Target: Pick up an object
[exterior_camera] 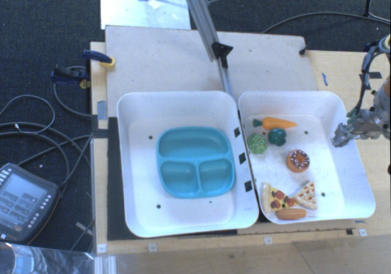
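Camera view looks down on the table (201, 53), a pale board that carries two shallow white bins side by side so the arm can reach both from the right. The left bin (137, 144), far from the jaws, holds a teal divided plate (196, 162) lying flat in its middle, well apart from anything the arm might take. The right bin (351, 181) lies under and just beside the jaws (343, 135), which hang over its outer wall. They are small and blurred here, so I cannot tell whether they are spread or pressed together; nothing shows between them.

All the candidate objects lie loose on this bin's floor, on the side away from the arm. Nearest the jaws is a brown doughnut (298, 160), apart from the rest, probably the easiest pick. Further off lie an orange carrot (276, 123), then a dark green broccoli (278, 137) touching or nearly touching a lighter green ball (258, 143). At the bin's near corner two pizza slices (274, 195) and a hot dog (291, 213) crowd together, which likely makes a clean grasp harder.
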You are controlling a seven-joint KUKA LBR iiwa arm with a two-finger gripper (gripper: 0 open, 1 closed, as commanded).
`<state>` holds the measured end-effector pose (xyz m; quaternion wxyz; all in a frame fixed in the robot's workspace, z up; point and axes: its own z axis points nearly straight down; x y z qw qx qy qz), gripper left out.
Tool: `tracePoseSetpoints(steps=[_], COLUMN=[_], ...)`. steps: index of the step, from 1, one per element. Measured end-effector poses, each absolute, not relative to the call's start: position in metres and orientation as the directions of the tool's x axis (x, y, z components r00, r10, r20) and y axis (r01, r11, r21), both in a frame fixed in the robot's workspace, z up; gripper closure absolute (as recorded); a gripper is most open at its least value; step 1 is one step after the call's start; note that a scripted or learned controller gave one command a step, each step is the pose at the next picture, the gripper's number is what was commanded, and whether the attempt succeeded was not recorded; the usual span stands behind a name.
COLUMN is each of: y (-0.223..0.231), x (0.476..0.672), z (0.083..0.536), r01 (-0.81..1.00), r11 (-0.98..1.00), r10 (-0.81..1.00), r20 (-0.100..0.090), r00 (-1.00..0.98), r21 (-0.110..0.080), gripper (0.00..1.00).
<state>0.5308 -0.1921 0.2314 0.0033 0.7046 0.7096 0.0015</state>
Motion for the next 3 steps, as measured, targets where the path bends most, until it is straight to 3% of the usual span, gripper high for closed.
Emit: tracePoseSetpoints(steps=[1,3], y=[-0.192,-0.09], x=[0.533,0.559], z=[0.286,0.276], r01=[1.0,1.0], r11=[0.007,0.012], r10=[1.0,1.0], r20=[-0.003,0.001], r00=[-0.007,-0.012], r21=[0.008,0.003], gripper=[1.0,1.0])
